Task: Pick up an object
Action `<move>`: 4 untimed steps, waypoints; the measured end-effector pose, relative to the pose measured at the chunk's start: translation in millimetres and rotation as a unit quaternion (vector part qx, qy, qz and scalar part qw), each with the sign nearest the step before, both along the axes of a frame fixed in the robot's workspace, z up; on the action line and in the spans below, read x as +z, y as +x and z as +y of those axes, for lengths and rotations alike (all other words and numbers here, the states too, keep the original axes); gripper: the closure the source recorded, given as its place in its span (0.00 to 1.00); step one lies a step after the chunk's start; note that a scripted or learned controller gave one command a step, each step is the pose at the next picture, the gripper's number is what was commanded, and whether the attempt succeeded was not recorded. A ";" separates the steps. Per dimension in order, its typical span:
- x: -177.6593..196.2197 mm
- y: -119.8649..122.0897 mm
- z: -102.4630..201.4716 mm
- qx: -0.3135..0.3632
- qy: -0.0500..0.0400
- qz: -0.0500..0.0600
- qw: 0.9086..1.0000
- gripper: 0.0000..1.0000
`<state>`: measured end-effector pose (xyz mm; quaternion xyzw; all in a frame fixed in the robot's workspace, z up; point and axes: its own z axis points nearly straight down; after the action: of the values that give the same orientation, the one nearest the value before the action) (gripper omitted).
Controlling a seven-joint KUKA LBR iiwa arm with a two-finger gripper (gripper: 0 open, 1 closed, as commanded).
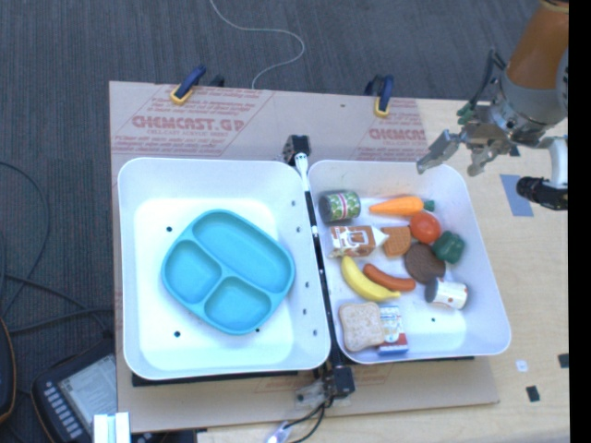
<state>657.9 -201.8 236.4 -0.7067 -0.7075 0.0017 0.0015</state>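
Observation:
My gripper (456, 159) hangs open above the far rim of the right bin (488, 275), with nothing between its fingers. In that bin lie a green can (340, 206), a carrot (399, 207), a red tomato (426, 227), a green pepper (450, 245), a snack packet (353, 240), a banana (362, 281), a sausage (388, 278), a dark brown piece (424, 263), a white cup (450, 293) and a bread slice (361, 326). The carrot and tomato are the ones closest to the gripper.
The left bin (138, 321) holds a blue divided plate (228, 270). Two clamps (188, 83) (383, 95) pin the cardboard sheet at the back. A black fitting (297, 148) sits where the bins meet.

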 end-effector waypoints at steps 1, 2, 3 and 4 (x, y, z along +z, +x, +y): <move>-133.5 9.1 -1.0 0.000 0.000 -0.001 1.000 0.00; -126.8 8.8 -0.8 0.001 -0.001 0.001 1.000 1.00; -126.9 8.8 -0.8 0.001 -0.001 0.001 1.000 0.00; -148.9 -47.7 52.0 -0.001 -0.003 -0.006 1.000 0.00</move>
<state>610.3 -149.8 87.5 -0.7071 -0.7071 -0.0011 -0.0048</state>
